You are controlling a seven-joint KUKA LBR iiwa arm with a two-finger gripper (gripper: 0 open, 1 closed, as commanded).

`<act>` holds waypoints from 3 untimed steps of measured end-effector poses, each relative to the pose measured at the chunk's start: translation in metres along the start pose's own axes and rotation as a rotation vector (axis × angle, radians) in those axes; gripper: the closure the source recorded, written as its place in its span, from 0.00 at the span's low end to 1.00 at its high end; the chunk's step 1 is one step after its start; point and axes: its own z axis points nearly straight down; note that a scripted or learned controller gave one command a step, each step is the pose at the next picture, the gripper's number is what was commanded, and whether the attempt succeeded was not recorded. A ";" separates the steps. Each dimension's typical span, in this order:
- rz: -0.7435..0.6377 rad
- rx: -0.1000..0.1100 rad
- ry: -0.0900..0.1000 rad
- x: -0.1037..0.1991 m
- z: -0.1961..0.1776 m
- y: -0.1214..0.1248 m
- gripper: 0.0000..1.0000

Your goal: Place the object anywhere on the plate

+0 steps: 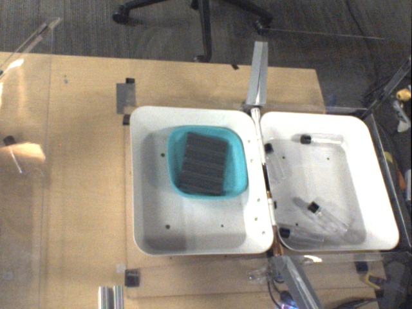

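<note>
A dark grey ribbed block (205, 164) lies flat on a teal square plate (237, 172) in the left white bin (148, 230). The block covers most of the plate's middle and tilts slightly from the plate's sides.
The right white bin (380, 192) holds a few clear plastic pieces with small black caps (313, 207). A metal post (257, 74) stands behind the seam between the bins. The wooden bench (64, 192) spreads to the left. An office chair base (205, 5) stands on the floor behind.
</note>
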 end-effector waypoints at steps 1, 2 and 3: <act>0.003 0.002 0.003 0.013 -0.001 -0.063 0.00; 0.005 0.006 -0.004 0.026 0.077 -0.132 0.00; -0.007 0.007 -0.004 0.040 0.130 -0.202 0.00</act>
